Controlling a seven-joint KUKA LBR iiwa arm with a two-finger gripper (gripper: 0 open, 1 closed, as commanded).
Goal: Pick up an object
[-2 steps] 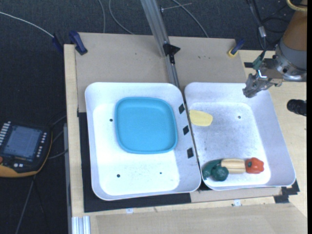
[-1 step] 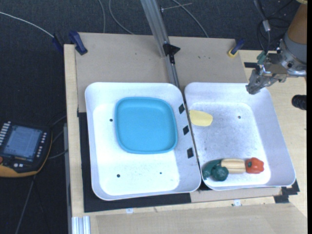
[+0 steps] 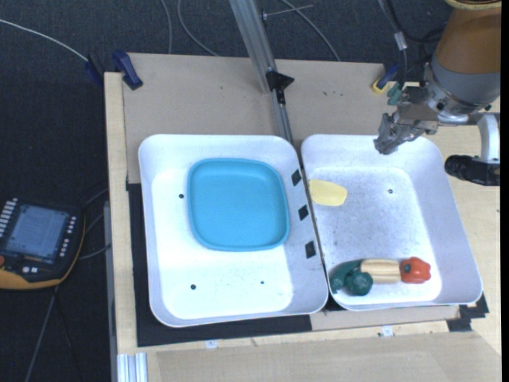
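Observation:
A yellow, flat, rounded piece [image 3: 327, 192] lies at the left side of the right bin [image 3: 429, 213], near the divider. Along that bin's front edge lie three things in a row: a dark green lump [image 3: 352, 280], a tan cylinder [image 3: 380, 270] and a red pepper-like piece [image 3: 414, 270]. My gripper [image 3: 390, 141] hangs above the back edge of the right bin, well away from all of them, with nothing seen between its fingers.
The left bin [image 3: 159, 213] holds a blue square plate [image 3: 238, 204]. A metal pole [image 3: 254, 30] slants in from the top to the gap between the bins. Blue clamps [image 3: 126, 69] sit at the bench's back corners. A handheld pendant [image 3: 36, 237] lies far left.

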